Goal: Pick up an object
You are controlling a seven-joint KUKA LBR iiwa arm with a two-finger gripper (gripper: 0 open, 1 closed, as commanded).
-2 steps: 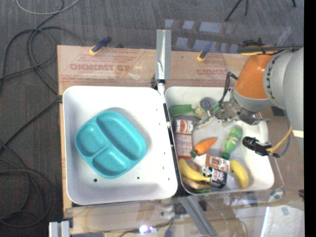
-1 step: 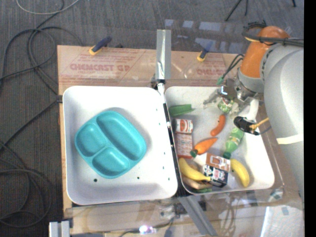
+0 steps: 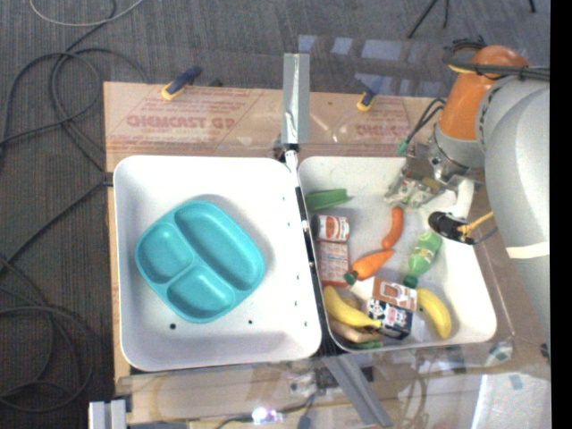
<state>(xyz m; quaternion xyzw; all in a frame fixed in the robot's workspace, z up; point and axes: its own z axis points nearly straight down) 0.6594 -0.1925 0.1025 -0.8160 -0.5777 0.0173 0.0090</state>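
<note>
White plastic forms two shallow bins side by side on the desk (image 3: 179, 119); the left bin (image 3: 134, 329) carries a teal divided plate (image 3: 201, 259) near its middle, with bare floor showing on all sides of the plate and the widest margin along the near and right edges; the right bin (image 3: 478, 315) is crowded, its things gathered toward the dividing wall and the near rim. A green flat piece (image 3: 327, 198) lies near the far left corner; below it sit a small red-and-white can (image 3: 333, 228) and a flat red-and-white packet (image 3: 332, 259), both just beside the left wall; an orange carrot (image 3: 371, 263) lies slanted at the centre, its tip near a slim orange-red pepper (image 3: 392, 226); a green bottle (image 3: 424, 252) lies tilted to the right of the carrot; a small carton (image 3: 393, 304) rests against a yellow banana (image 3: 344, 311) at the near edge, and a second banana (image 3: 436, 312) lies apart toward the near right corner. Open floor remains along the right wall and in the far middle of this bin. The grey arm (image 3: 523, 177) with its orange band (image 3: 466, 105) reaches in from the right; the hand (image 3: 409, 191) hangs over the far right part of the right bin, above and just right of the pepper; nothing shows between its fingers, and how wide they stand cannot be told from this slant. A clear sheet (image 3: 357, 70) covers the far edge of the desk.
</note>
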